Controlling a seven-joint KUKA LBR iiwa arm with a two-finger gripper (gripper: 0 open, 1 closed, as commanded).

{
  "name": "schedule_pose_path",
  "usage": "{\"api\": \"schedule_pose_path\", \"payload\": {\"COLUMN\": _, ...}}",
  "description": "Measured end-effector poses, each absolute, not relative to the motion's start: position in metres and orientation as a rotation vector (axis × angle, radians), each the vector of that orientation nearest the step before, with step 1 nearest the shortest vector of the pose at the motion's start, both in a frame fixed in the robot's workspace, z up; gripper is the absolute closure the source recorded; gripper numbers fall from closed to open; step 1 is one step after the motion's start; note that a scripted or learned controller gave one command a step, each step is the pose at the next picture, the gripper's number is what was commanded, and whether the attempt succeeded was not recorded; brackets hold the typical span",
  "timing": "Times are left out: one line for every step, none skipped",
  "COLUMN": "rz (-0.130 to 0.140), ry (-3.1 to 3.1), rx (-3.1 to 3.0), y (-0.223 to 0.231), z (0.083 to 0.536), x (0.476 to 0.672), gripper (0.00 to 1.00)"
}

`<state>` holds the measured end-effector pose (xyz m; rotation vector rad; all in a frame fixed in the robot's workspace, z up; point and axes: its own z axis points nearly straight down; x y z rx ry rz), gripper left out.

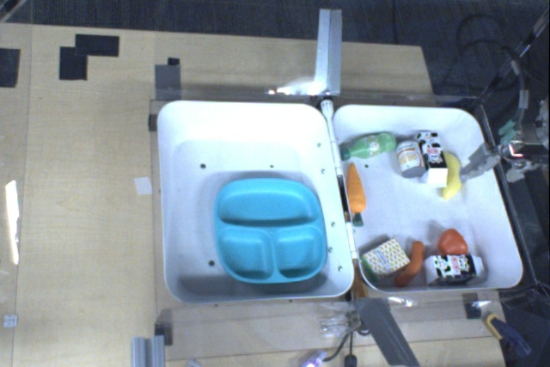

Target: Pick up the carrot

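The carrot (354, 189) is a short orange piece lying lengthwise along the left wall of the right bin (507, 219), close to the divider between the bins. My gripper (491, 157) sits at the right bin's right rim, level with the banana (450, 174) and far to the right of the carrot. It is partly cut off by the picture's edge and nothing shows in it.
The right bin also holds a green bag (369, 145), a small can (411, 158), a white block (437, 177), a red item (453, 241), a black-and-white carton (452, 269), a sausage (413, 261) and a patterned box (384, 255). A blue divided plate (270, 228) lies in the left bin (198, 142).
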<state>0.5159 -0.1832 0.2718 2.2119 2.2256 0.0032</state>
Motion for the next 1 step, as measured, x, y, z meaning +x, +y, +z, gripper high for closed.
{"api": "schedule_pose_path", "payload": {"rz": 0.003, "ry": 2.226, "rx": 2.212, "y": -0.1832, "z": 0.2718, "x": 0.5159, "gripper": 0.00}}
